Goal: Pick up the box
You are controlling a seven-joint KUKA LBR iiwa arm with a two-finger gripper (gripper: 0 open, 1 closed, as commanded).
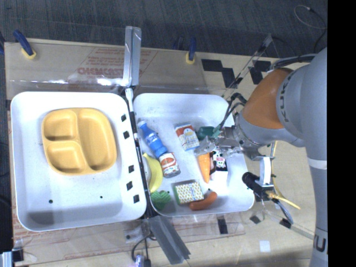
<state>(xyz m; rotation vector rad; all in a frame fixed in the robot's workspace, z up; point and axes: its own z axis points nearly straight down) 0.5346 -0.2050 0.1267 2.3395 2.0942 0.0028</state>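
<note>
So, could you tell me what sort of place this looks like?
Probably a robotics lab's pick-and-place test bench: two white bins side by side, assorted toy groceries such as a banana, and a grey arm reaching in.

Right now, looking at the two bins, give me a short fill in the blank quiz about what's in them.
1. The yellow divided tray lies in the ____ bin.
2. The blue bottle lies in the ____ bin.
3. The banana lies along the right bin's ____ wall.
4. The gripper is above the ____ bin.

Missing words: left; right; left; right
</note>
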